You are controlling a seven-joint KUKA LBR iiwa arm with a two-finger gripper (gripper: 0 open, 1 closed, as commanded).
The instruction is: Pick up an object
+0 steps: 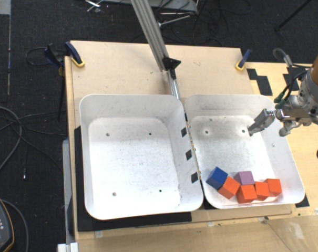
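Note:
Several small blocks lie clustered at the near edge of the right bin [285, 146]: a blue block [217, 177], a purple block [245, 177] and several orange blocks [247, 193]. My gripper [267, 130] hangs above the bin's far right part, well behind the blocks and apart from them. Its two fingers are spread open, with nothing between them. One finger [257, 123] points left over the bin floor.
The left bin [90, 140] sits beside the right one, their rims meeting at the middle. A metal pole [151, 28] slants in from the top toward the bins' junction. Clamps [74, 55] hold the board's far corners.

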